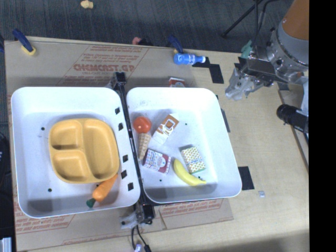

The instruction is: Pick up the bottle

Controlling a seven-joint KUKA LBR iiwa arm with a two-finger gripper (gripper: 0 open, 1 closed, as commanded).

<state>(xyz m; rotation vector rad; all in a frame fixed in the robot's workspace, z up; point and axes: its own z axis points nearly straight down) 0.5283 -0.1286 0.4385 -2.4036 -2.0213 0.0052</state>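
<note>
A dark grey carpeted floor (157, 9) lies behind a pale wooden counter (262, 214), on which a brown printed cardboard sheet (100, 62) carries two shallow white plastic bins side by side. The small blue plastic bottle with a white cap (188, 59) lies on its side on the counter just past the far rim of the right bin (223, 140), outside both bins and beside a blue clamp (175, 43). The metal claw (239, 88) hangs over the bare counter to the right of that bin's far corner, apart from the bottle; whether it is open or closed cannot be told, and nothing is seen in it. Nothing stands between claw and bottle except black tape patches (215, 72).

The left bin (21, 140) holds one yellow divided tray (84, 149) and one orange toy carrot (103, 189) at the tray's near edge. The right bin holds one red tomato (142, 124), one ice-cream cone (143, 145), one yellow banana (186, 173), and three small printed cartons (166, 128), lying near one another in its middle.
</note>
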